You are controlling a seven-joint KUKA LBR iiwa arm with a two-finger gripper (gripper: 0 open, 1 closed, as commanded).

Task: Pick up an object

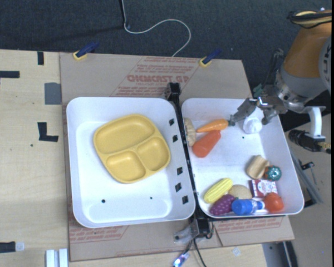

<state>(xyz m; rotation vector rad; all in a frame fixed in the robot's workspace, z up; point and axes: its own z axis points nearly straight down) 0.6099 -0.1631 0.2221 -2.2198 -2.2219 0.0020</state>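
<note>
Your gripper hangs over the right bin, near its top rim at about 1 o'clock. You cannot tell whether it is open or closed, and nothing shows in its grasp. So you are at the reaching step: no toy has been lifted yet.

The closest toys are the orange carrot, just to the gripper's 9 o'clock, and the red pepper, touching the carrot at 7 o'clock. A heap of toys sits down at 5 o'clock: a yellow corn, purple grapes, a blue bottle and more, all packed close.

I think your next move should be to go down on the carrot. It lies almost on its own. Watch the top rim and the wall between the bins. The middle of the right bin gives you room to move. The left bin holds a yellow plate.
</note>
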